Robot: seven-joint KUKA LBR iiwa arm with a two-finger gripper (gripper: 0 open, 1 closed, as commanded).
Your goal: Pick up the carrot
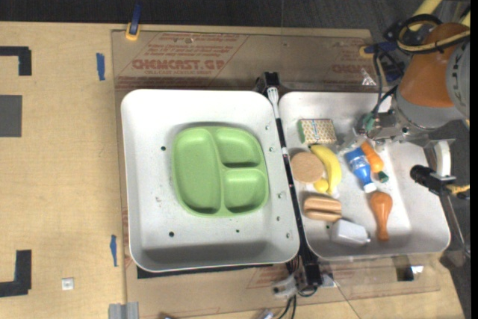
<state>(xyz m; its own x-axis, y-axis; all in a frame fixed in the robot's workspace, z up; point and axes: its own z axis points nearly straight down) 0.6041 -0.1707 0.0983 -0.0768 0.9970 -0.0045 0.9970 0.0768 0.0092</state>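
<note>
The carrot (372, 158), bright orange with a green end, lies slantwise in the right bin (426, 231), near its far side. We see it touching a blue bottle (359, 169) on its left, with a banana (329, 164) beyond that. An orange-brown drumstick-shaped piece (381, 211) lies nearer the camera. The hand (373, 129) hangs just behind the carrot; we cannot tell how far open it is or whether it holds anything. On the worktop (52, 160), the left bin (146, 160) carries a green divided plate (219, 169).
</note>
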